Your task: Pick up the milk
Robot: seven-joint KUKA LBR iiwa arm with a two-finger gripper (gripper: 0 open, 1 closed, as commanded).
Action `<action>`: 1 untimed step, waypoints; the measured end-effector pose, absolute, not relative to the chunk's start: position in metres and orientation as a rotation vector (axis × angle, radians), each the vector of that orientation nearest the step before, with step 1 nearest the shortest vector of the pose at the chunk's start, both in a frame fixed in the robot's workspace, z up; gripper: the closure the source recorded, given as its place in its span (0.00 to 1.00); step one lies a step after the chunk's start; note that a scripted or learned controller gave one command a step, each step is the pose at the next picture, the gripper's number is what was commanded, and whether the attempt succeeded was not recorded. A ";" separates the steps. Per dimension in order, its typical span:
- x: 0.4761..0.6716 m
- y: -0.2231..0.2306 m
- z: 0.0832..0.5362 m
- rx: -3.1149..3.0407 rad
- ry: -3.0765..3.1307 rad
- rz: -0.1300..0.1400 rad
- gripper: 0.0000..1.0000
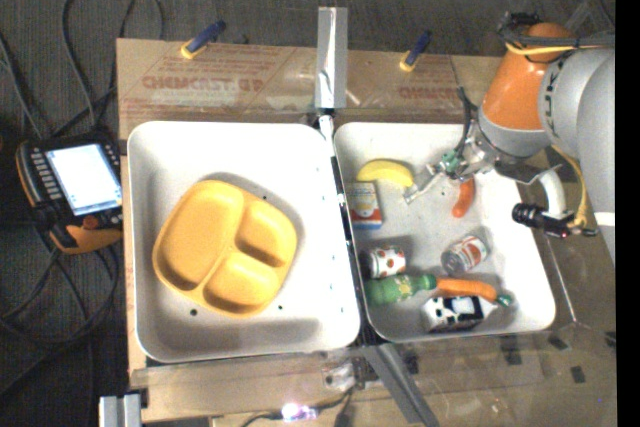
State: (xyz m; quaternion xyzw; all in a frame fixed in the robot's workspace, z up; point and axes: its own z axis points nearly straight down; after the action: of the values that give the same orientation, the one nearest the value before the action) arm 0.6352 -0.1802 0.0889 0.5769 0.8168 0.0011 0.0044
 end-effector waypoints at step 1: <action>0.610 -0.130 0.127 1.677 2.657 -0.002 0.00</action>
State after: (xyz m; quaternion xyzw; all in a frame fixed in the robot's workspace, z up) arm 0.6104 -0.1298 0.1265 0.5337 0.8457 -0.0008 0.0000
